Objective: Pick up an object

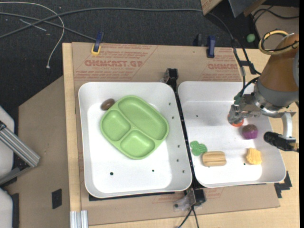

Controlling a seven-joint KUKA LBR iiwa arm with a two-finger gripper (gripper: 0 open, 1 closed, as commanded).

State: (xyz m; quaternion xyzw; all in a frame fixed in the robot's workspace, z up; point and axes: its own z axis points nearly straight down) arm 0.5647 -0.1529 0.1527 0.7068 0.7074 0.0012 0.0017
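My gripper reaches down into the right bin near its right side, right over a small orange-red object that peeks out under it. A purple object lies just right and below. A yellow piece, a tan bread-like piece and a green piece lie along the bin's front. The fingers are too dark and small to read.
The left bin holds a green divided plate with a small brown object at its upper left. A black divider runs between the bins. Cables hang by the arm at right.
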